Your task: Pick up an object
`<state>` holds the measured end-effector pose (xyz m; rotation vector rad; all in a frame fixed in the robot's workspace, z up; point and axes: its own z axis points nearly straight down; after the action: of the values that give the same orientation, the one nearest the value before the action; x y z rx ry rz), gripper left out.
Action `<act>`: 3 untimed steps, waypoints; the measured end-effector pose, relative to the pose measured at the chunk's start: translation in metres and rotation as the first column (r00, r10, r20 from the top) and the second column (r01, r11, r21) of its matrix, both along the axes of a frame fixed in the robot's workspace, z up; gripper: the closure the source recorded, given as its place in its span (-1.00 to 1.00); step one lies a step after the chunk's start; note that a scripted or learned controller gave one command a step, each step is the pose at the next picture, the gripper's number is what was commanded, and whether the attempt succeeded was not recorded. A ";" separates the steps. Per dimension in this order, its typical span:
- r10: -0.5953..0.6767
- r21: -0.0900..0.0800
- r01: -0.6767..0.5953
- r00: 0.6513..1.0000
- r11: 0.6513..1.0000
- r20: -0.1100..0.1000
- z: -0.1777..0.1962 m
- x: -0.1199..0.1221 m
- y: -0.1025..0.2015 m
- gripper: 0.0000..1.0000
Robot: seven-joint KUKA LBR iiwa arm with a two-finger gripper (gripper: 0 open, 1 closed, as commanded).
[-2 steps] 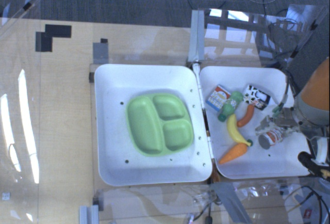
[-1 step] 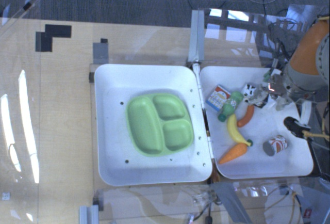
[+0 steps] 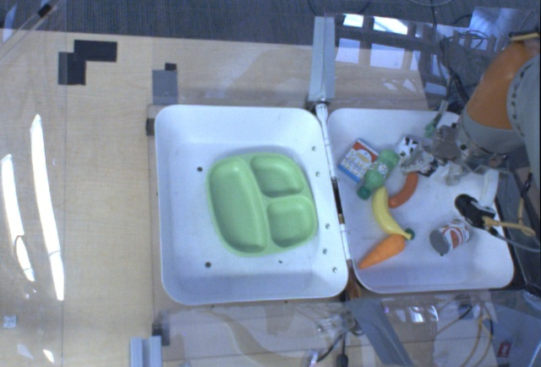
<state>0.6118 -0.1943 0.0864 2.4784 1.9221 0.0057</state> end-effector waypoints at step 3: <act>0.018 -0.002 -0.018 1.000 1.000 0.008 0.021 0.005 0.003 1.00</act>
<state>0.6170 -0.1911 0.1073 2.4555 1.9402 0.0136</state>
